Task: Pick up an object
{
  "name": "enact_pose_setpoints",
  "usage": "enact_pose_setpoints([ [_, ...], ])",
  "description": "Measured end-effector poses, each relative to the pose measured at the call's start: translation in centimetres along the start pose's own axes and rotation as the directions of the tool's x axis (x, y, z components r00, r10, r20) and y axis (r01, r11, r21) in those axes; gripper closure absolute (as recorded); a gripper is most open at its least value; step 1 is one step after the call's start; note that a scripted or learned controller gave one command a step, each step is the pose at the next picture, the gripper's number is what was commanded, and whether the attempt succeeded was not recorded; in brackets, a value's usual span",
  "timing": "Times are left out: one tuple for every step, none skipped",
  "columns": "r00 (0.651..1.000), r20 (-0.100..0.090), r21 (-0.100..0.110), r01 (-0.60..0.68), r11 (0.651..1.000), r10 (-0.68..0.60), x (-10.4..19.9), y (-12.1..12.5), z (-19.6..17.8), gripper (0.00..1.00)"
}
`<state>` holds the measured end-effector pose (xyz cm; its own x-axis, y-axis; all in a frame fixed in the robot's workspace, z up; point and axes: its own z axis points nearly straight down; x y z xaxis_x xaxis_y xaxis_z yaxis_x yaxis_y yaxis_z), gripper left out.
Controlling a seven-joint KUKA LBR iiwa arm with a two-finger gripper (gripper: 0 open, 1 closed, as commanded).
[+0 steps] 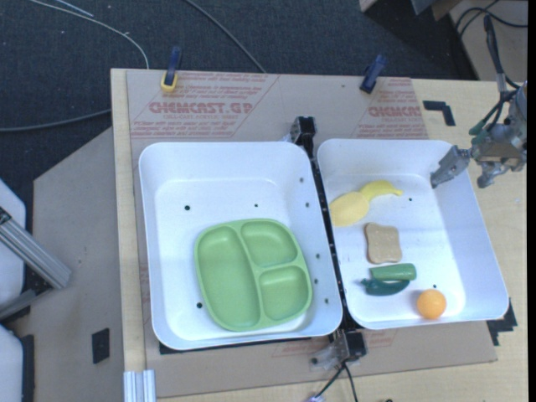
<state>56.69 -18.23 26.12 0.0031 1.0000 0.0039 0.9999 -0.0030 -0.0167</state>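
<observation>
The right bin (477, 224) holds a yellow banana-like piece (358, 203), a tan slice of toast (383, 243), a green vegetable (390, 277) and a small orange (431, 304). My gripper (466, 174) hovers over the bin's far right corner, up and to the right of the yellow piece and apart from every object. Its fingers (444, 168) are spread, so it is open with nothing between them.
A green divided plate (251, 273) lies in the left bin (167, 191). A black clamp (303, 129) sits where the two bins meet at the back. Blue clips (373, 74) pin the cardboard sheet under the bins.
</observation>
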Motion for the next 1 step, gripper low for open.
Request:
enact_pose_setpoints([
  [1.000, 0.003, -0.011, 0.003, 1.000, -0.003, 0.06, 0.19, -0.62, 0.00],
])
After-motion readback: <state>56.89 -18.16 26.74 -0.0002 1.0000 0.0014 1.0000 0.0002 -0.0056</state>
